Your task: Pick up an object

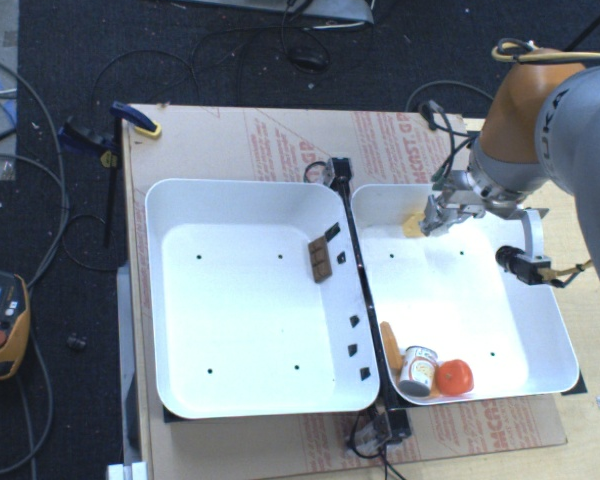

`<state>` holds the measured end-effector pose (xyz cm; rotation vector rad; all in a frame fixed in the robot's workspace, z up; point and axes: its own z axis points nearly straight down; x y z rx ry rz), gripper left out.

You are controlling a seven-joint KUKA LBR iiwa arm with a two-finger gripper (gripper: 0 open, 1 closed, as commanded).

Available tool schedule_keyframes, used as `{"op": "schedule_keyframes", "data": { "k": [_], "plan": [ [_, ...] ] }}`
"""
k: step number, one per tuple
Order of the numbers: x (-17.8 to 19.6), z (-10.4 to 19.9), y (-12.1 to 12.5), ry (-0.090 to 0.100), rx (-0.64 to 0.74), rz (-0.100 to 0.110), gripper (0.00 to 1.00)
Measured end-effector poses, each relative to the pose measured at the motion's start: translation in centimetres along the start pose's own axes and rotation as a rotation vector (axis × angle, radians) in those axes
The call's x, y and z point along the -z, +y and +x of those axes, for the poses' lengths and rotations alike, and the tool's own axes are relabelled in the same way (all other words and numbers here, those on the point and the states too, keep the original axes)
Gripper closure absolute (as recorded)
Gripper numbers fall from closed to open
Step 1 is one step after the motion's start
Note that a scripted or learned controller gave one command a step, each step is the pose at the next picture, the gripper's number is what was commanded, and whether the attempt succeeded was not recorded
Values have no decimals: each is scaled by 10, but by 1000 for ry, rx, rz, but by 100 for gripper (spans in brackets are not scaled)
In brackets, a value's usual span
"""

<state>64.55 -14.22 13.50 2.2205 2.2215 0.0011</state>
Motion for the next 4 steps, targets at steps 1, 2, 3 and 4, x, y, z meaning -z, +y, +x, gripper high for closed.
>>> {"op": "schedule_keyframes", "data": {
  "k": [1,2,3,4],
  "plan": [
    [50,10,-1,0,1,-3,100],
    [99,3,-6,-1,-1,-3,100],
    [154,11,-11,-1,1,-3,100],
    [136,55,-8,1,3,2,100]
  ]
}}
